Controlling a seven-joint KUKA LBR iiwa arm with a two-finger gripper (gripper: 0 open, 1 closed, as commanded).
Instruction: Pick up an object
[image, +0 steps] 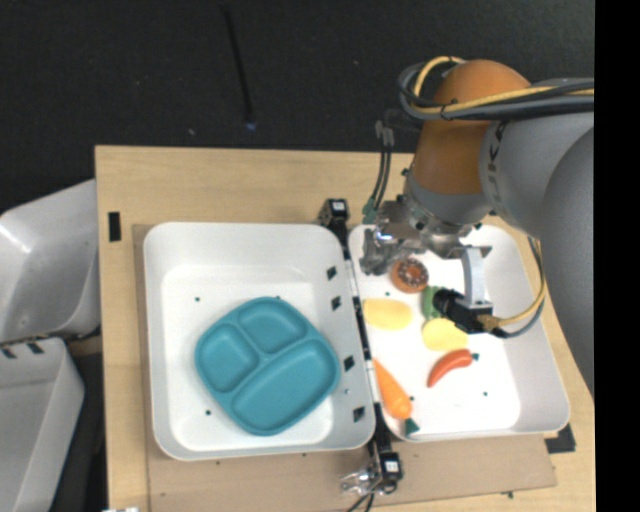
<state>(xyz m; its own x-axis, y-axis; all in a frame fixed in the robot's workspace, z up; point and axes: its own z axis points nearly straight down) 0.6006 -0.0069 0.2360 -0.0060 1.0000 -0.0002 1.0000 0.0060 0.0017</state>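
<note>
Five toy foods lie in the right bin (520, 400), and any of them could serve as the object to pick. We see a brown round piece (408, 274) at the far side, directly under the wrist; a pale yellow piece (388, 314) near the bin's left wall; a brighter yellow piece (444, 334) just right of it; a red pepper (449, 367) nearer to us; and a carrot (394, 391) along the near-left wall. The gripper (425, 262) hangs over the far part of this bin, close to the brown piece. We cannot tell how the gripper is set, because the wrist hides it, and we see nothing held.

We judge these risks:

1. The pieces lie close together. A descent between the two yellow pieces could push one aside instead of seizing it.
2. The carrot and the pale yellow piece lie close to the left wall. The gripper could strike the rim there.
3. The rounded pieces may roll or slip out on closing.
4. A dark fitting with a yellow cable (520, 315) sits near the brighter yellow piece and could crowd an approach.

The left bin (165, 290) holds a teal divided tray (265, 364), well apart from the foods. It obstructs nothing here.
</note>
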